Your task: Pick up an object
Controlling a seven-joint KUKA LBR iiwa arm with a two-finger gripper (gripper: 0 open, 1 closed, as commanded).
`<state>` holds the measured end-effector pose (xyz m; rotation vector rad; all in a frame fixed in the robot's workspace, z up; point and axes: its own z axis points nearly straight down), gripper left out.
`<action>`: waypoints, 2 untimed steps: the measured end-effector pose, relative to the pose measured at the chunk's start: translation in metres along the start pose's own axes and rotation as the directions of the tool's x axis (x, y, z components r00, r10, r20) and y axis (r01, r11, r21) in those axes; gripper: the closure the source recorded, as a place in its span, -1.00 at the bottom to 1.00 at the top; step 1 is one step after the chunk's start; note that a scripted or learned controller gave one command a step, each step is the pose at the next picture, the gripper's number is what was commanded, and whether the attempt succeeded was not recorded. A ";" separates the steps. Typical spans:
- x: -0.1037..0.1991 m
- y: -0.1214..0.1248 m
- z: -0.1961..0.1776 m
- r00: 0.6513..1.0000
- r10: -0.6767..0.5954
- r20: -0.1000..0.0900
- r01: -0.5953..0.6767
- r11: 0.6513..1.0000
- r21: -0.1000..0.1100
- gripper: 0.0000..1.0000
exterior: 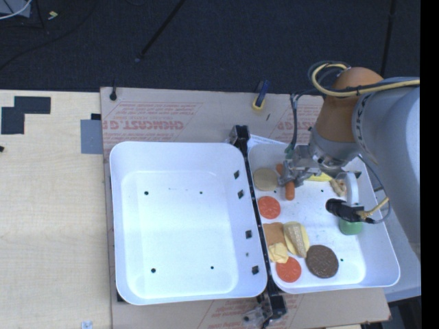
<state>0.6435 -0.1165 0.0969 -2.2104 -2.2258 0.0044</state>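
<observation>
Resting on pale wood tabletop (48,204): cardboard sheet (171,118) under two white bins (178,290); dark floor (171,33) beyond far edge. Gripper (291,177) over right bin; cannot tell grip state.

2 white bins (180,157), brown disc (322,261), 2 red discs (269,207), green cup (351,225), orange-banded grey arm (343,108)

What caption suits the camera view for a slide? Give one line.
KUKA arm's gripper lowered into the right bin over an orange toy piece, amid play food; left bin alongside.
</observation>
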 end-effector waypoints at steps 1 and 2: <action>-0.025 0.000 -0.082 1.000 0.008 0.002 -0.008 1.000 -0.007 1.00; 0.042 0.000 -0.122 1.000 0.004 0.000 -0.004 1.000 -0.005 1.00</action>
